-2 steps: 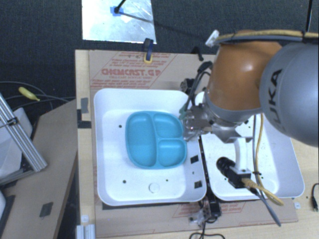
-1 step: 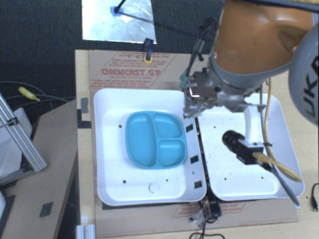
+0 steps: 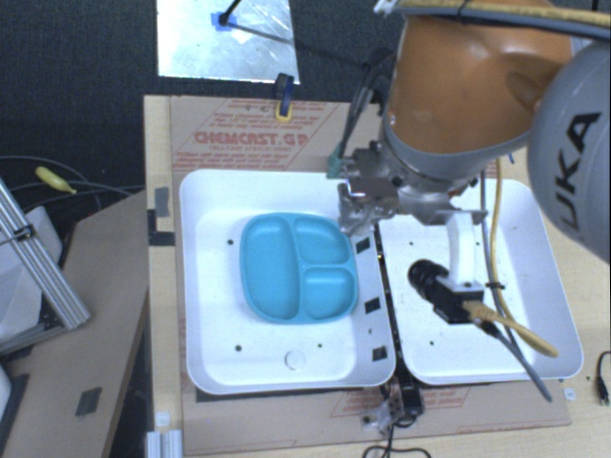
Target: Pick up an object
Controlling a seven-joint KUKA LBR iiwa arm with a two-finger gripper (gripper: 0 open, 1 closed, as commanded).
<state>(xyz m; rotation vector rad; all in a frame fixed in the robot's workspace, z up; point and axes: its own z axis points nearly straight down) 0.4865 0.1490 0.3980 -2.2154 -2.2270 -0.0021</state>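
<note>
Plate [image 3: 289, 273], blue, three compartments, sits flat mid-floor in the left bin [image 3: 215, 289], apart from the walls on all sides, long compartment toward the bin's left. Gripper [image 3: 355, 208] hangs just over the plate's upper-right corner, right beside the seam between the two bins; contact with the plate can't be judged from this angle. Open or closed: cannot tell, the wrist body above blocks the tip. Arm [image 3: 458, 74], orange housing, hides the top edge of the right bin [image 3: 537, 256] and part of its floor; the grey link at far right is cut off by the frame, lettering reads "UKA" with the start hidden. Brown sheet [image 3: 250, 134] under both bins carries red print "CHEMCAST GP"; the smaller lines below it are too fine to read. Small blue-and-yellow clip [image 3: 284, 96] sits on the sheet's top edge. Silvery square panel [image 3: 224, 27] lies beyond it; a dark rod crosses it, detail unclear. Faint round mark [image 3: 294, 359] on the left bin floor near the front, unidentifiable.
</note>
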